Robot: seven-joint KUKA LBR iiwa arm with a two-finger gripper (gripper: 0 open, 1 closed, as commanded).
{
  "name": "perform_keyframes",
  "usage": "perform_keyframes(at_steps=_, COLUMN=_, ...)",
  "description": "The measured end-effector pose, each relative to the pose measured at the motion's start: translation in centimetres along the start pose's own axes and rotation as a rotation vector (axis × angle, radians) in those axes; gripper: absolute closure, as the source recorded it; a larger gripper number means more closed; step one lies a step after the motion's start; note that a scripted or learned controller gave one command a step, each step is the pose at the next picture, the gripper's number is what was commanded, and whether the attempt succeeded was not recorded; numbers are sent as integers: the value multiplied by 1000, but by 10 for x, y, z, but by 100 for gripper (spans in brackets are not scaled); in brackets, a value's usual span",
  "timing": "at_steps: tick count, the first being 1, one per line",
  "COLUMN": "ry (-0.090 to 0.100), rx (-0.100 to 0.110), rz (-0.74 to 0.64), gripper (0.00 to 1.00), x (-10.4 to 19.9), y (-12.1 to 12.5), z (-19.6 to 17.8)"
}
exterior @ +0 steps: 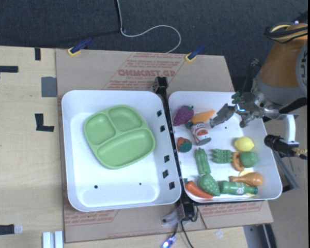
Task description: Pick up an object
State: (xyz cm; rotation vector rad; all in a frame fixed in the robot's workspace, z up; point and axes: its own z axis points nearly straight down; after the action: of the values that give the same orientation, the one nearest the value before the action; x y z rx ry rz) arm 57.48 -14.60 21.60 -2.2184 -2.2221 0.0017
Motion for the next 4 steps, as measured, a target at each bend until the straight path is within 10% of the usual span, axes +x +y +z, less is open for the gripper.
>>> perform_keyframes(at_steps=1, ry=1, rx=-4, rz=-4, gripper=0, x=42, y=-39, z=-65)
perform_keyframes(at_steps=2, ry=0, rx=0, rz=-2, gripper=100, x=41, y=-38, z=-71)
perform_keyframes(at_steps=4, ry=1, rx=-10, rz=-7, gripper=100, x=135, y=-27, z=-242)
